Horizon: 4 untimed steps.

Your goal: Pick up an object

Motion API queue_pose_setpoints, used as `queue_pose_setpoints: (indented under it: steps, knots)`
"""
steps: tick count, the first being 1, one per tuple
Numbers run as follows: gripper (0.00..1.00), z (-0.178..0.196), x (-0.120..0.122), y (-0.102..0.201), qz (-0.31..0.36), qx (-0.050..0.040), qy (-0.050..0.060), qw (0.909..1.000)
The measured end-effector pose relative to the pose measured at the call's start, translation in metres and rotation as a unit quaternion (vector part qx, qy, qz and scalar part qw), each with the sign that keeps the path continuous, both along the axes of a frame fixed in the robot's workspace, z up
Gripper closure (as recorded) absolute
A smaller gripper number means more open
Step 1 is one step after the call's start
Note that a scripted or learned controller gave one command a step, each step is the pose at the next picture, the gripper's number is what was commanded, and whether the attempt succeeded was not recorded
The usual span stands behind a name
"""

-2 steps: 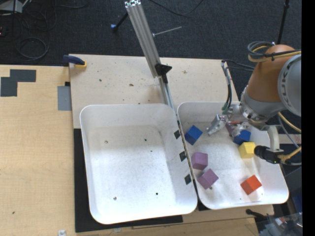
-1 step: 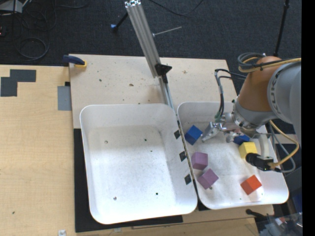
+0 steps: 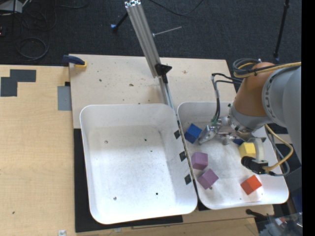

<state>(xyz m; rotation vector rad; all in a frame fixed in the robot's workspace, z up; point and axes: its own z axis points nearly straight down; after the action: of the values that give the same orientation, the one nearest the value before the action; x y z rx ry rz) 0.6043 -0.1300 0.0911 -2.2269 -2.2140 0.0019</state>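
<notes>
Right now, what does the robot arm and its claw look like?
The arm is bulky and rounded, grey with an orange band above the wrist. Dark cables loop beside it, down to a small metallic claw. A yellow part and a black fitting sit under the wrist.

Floor (image 3: 206, 14): dark carpet, with black cables (image 3: 29, 45) looping at the upper left.
Surface (image 3: 118, 80): pale wood, speckled with small dark marks.
Left panel (image 3: 34, 156): light wood board bearing grey patches (image 3: 64, 98).
Pole (image 3: 145, 38): a slanted aluminium rail with a checkered tip.
Clamp (image 3: 74, 61): blue and yellow, at the surface's far left corner.
</notes>
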Motion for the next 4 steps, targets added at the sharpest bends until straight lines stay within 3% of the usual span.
queue_pose_setpoints:
  steps: [1,3,4]
  knots:
    - [1.00,0.010,0.000,-0.001,-0.003,0.0005,0.000,1.0000]
    - [1.00,0.125,-0.005,-0.014,-0.002,-0.0006,-0.003,1.0000]
    - [1.00,0.147,-0.005,-0.015,0.000,0.0000,-0.001,1.0000]
